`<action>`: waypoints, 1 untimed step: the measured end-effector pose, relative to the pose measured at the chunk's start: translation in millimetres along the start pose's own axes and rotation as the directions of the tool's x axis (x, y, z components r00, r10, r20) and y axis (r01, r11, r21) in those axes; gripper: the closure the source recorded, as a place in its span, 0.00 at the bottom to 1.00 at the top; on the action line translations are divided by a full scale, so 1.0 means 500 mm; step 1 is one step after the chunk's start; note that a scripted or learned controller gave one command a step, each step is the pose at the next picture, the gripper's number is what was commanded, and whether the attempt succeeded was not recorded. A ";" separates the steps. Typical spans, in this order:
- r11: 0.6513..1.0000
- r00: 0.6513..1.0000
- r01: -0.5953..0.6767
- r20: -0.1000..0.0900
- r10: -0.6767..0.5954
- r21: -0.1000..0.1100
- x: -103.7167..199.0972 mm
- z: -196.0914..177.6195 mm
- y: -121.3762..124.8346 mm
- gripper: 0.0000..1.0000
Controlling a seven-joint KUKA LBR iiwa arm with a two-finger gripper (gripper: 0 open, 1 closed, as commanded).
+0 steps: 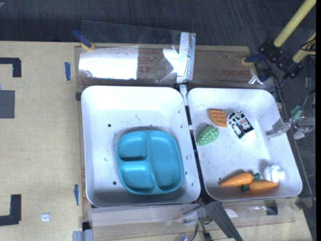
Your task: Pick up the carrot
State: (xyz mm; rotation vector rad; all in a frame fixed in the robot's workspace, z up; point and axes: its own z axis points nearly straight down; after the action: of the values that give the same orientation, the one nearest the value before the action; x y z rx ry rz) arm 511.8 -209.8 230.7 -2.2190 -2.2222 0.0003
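Two shallow white bins are sitting side by side on a pale wooden bench. The carrot is lying in the right bin, close to the wall nearest the camera. It is resting almost level across the view, its point aiming towards the divider between the bins and its green top turned to the right.

A second carrot is lying just beside it, slightly nearer the camera, and is facing the opposite way. The two appear to be touching where they overlap. A small white object is sitting against the far side of that second carrot, near the bin's right corner.

Farther up the same bin, a green knobbly toy is resting near the divider. An orange waffle-patterned wedge is lying just beyond it, with a small black-and-white packet right beside the wedge. All three are lying well apart from the carrots, with bare white floor between them.

In the left bin, a blue divided plate is sitting towards the near wall, its three compartments facing up. A sheet of clear plastic is standing behind the bins, and a yellow pole is slanting across the upper right corner.
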 end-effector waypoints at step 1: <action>0.990 0.990 0.143 -0.002 -0.143 0.005 0.188 0.258 -0.059 0.00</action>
State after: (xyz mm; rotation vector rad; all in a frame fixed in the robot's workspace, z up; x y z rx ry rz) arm 482.2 -115.9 101.9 -2.0510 -2.3718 0.0034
